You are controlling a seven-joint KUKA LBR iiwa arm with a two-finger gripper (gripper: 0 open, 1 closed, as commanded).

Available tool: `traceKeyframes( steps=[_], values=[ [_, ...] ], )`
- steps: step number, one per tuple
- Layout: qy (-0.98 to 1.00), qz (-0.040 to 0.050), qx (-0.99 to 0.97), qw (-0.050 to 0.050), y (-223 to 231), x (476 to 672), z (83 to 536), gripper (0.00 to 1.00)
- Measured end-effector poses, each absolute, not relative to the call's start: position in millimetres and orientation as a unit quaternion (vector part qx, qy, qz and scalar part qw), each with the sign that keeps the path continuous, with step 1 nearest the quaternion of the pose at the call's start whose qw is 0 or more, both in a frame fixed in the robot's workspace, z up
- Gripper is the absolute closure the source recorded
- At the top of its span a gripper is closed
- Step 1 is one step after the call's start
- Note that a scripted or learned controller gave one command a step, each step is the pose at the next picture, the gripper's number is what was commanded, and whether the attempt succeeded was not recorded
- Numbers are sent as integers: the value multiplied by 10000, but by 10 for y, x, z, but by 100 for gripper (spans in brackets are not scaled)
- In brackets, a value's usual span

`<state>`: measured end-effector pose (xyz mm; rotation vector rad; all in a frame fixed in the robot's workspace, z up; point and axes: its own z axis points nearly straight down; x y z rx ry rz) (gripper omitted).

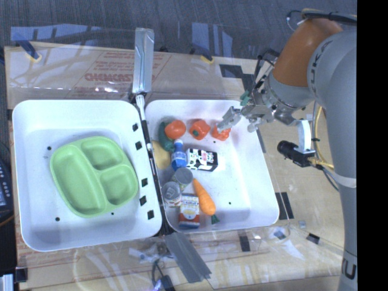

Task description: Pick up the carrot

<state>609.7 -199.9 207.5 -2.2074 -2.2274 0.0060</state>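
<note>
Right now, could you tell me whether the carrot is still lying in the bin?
Yes. The carrot lies flat on the right bin's floor, apart from the gripper.

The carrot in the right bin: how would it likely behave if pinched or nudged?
The carrot looks like a smooth, tapered plastic toy, so it is probably rigid and light, and may slip out toward its narrow end. Its rounded body could roll if pushed sideways. It lies close beside the small carton and near the can, so a nudge would likely shift those too.
</note>
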Motion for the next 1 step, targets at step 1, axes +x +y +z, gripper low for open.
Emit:
traceKeyframes(
  steps=[1],
  values=[
    [-7804, 14, -6253, 34, -1615, 5582, 1558, 0]
  ],
)
